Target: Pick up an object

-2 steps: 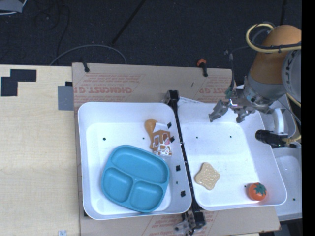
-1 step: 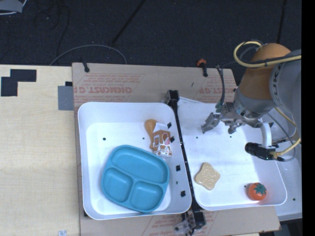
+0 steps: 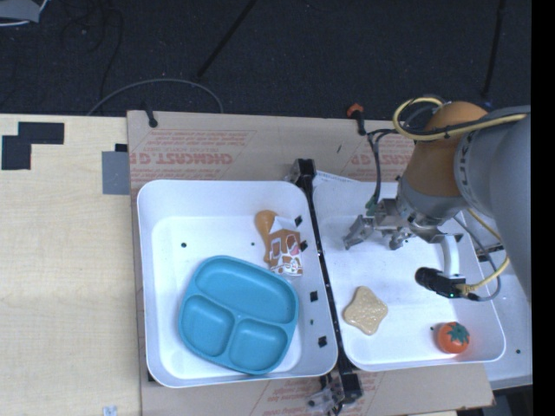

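**Gripper above the right bin, nothing taken yet**

From the overhead camera, you see the gripper hanging over the far part of the right bin; whether it is open or closed, you cannot tell, and nothing shows in its grasp. Your nearest candidate is the tan star-shaped piece, lying flat near the divider. It looks light and perhaps soft, so pinch it across two opposite arms. The orange tomato-like toy sits close to the near right corner; round, likely to roll or slip, and the walls crowd it. Open floor surrounds the star piece. In the left bin, the blue divided tray is broad and awkward.
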`<state>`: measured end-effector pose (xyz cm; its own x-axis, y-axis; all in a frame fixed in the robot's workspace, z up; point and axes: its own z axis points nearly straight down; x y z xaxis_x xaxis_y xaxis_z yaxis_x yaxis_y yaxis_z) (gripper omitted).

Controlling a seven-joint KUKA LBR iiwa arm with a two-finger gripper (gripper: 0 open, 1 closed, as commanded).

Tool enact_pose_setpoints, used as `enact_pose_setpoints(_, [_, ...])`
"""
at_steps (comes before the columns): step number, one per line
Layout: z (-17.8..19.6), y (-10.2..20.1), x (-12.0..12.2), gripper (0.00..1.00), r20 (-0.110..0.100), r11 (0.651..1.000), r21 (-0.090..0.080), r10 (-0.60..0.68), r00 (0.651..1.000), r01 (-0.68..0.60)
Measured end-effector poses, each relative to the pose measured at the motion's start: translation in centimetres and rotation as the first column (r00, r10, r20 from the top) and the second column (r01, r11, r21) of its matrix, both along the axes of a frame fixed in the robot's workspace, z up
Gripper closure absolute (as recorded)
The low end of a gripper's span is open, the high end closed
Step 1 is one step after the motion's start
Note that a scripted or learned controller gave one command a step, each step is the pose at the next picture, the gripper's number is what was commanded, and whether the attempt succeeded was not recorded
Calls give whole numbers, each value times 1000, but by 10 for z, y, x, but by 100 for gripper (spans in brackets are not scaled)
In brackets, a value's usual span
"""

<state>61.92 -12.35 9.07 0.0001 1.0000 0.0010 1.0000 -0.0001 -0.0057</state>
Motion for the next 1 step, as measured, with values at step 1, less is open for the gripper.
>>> enact_pose_setpoints(1, [13, -1, 0, 100, 2, 1000, -1, -3, 1000, 3])
